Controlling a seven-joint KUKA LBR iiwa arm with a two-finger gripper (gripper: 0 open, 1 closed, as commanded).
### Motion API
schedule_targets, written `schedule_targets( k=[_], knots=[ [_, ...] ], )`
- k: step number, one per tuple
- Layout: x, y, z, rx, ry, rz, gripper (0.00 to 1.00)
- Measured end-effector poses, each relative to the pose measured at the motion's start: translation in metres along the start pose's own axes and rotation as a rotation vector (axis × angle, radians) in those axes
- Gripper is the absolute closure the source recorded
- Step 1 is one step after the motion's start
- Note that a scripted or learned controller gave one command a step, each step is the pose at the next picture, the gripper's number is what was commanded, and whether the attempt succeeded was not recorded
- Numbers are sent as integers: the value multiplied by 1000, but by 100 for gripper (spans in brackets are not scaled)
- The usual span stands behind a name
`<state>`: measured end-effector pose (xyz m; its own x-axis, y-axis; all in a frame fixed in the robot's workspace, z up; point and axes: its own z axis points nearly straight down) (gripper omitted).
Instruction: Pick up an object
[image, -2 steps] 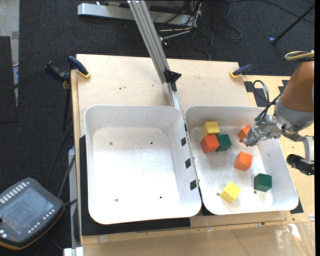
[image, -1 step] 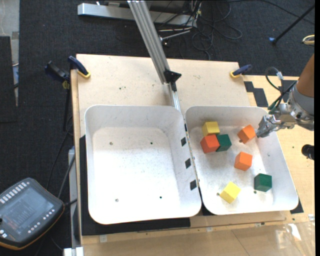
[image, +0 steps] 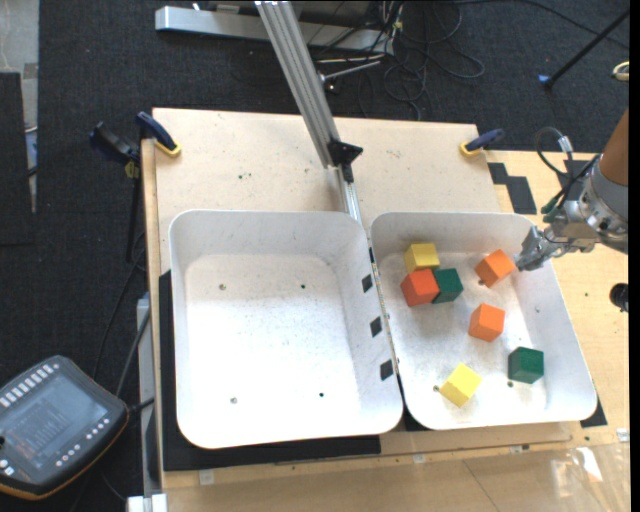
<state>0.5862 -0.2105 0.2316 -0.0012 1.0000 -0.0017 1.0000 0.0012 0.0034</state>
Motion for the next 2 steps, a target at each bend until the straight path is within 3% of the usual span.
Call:
schedule_targets(
  k=[2],
  knots=[
    [100,-8,6,3,3,-6,100]
  ],
)
